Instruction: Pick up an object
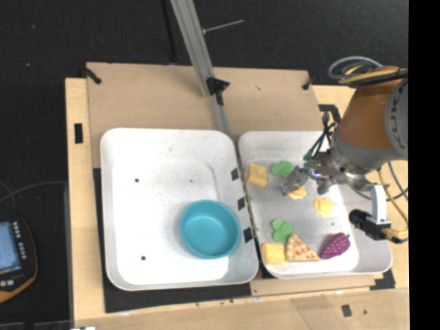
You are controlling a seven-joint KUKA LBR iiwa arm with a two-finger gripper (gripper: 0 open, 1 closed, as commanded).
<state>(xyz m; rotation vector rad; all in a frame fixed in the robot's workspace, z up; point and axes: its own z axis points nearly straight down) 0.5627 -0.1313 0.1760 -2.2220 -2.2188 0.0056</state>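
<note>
Gripper point(297, 181) is hovering over a small yellow piece point(298, 194), center-right of frame, in right bin point(271, 141); can't tell claw state. Nothing's lifted yet, pick pending.

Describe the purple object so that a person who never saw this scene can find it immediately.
Look at the right bin, the one holding many small toy foods. Go to its near right corner: the purple grape bunch lies there, just right of the waffle-patterned pizza slice. It is the only purple item; its neighbours are yellow, green or orange.
</note>
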